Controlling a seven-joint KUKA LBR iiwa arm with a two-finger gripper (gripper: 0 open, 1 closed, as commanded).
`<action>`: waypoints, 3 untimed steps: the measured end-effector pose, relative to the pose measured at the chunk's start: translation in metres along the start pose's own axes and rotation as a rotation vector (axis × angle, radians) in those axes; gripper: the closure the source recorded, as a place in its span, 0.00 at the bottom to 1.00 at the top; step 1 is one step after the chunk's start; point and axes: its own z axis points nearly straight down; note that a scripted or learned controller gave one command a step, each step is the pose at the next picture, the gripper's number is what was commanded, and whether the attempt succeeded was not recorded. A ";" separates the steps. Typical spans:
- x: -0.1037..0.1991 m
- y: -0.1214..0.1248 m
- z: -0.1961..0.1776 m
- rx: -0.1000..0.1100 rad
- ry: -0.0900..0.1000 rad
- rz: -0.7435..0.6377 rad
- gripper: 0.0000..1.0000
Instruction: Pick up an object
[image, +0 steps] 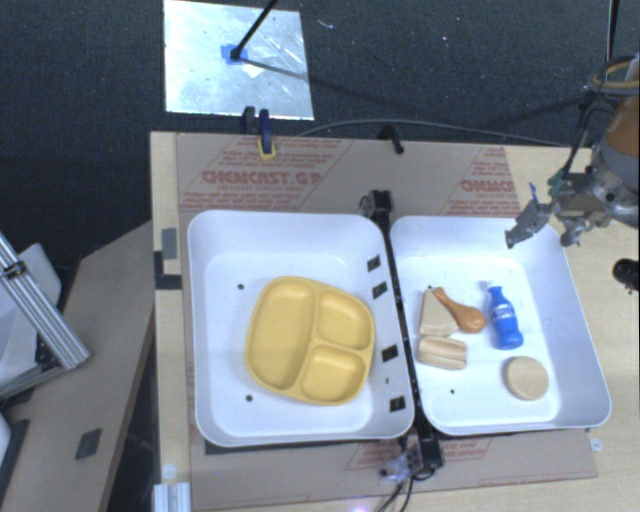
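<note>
Pick not yet begun, by our reading. We see the gripper (546, 222) hovering above the far right corner of the right bin (580, 300), its fingers spread apart and holding nothing. Candidates lie lower in that bin: a blue bottle (503, 317), a tan round disc (526, 378), and a toy drumstick (458, 309) resting on a bread slice (434, 318), with a bun (442, 351) just below. The left bin (220, 250) holds a yellow divided plate (309, 339). The bottle stands apart with nothing crowding it; the drumstick cluster is tighter.

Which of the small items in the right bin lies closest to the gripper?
The blue bottle, upright-coloured blue among tan food toys, lies nearest the gripper, in the right bin.
</note>
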 end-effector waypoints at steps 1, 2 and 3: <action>0.001 0.002 -0.007 -0.011 -0.002 -0.003 0.00; 0.002 0.007 0.035 -0.009 -0.002 -0.002 0.00; -0.005 0.007 0.095 -0.007 -0.001 -0.001 0.00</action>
